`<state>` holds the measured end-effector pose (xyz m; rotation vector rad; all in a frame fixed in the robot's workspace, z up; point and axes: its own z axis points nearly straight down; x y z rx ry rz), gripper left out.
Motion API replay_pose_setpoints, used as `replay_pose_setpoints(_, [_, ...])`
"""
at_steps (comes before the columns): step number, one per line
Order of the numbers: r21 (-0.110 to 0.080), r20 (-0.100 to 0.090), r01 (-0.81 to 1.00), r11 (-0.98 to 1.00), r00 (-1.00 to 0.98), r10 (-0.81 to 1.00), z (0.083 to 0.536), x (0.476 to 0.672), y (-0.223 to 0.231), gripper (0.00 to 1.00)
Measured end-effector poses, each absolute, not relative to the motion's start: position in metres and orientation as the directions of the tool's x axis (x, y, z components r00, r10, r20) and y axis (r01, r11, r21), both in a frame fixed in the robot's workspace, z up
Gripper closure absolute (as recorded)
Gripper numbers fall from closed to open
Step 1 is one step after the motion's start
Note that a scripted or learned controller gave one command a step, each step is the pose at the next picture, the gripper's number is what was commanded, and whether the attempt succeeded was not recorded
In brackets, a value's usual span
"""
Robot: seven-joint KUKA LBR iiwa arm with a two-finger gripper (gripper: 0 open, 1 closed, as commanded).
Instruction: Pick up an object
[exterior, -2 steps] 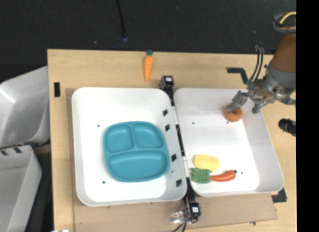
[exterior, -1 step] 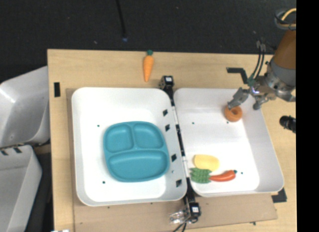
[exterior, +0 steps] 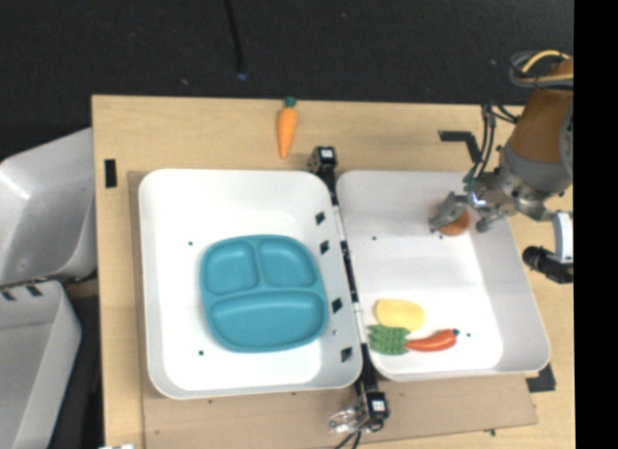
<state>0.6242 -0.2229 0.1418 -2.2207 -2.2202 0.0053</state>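
Your target, a small orange-brown object (exterior: 454, 226), lies in the right bin (exterior: 415, 273) near its far right corner, and the gripper (exterior: 466, 213) sits right over it with its fingers spread to either side, not closed on it. Toward that bin's near edge you see a yellow piece (exterior: 399, 313), a green piece (exterior: 388, 340) and a red pepper (exterior: 432, 341) clustered together. Left of that bin, the left bin (exterior: 164, 244) holds a blue divided plate (exterior: 261, 292), and a toy carrot (exterior: 287, 128) lies on the bench (exterior: 406, 133) beyond it.

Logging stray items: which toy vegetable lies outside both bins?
The orange carrot, lying on the bare wood above the left bin. The red chili pepper and the green vegetable lie inside the right bin.
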Motion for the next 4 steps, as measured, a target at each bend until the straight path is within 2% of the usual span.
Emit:
replay_pose_setpoints(1, [-0.001, -0.002, 1.0, -0.001, 0.001, 1.0, 0.099, 0.624, -0.224, 0.0])
replay_pose_setpoints(2, [0.004, -0.004, 1.0, 0.0, 0.0, 1.0, 0.113, 0.625, -0.225, 1.0])
replay_pose_setpoints(4, [0.007, -0.003, 1.0, 0.004, -0.004, 1.0, 0.235, 0.626, -0.213, 1.0])
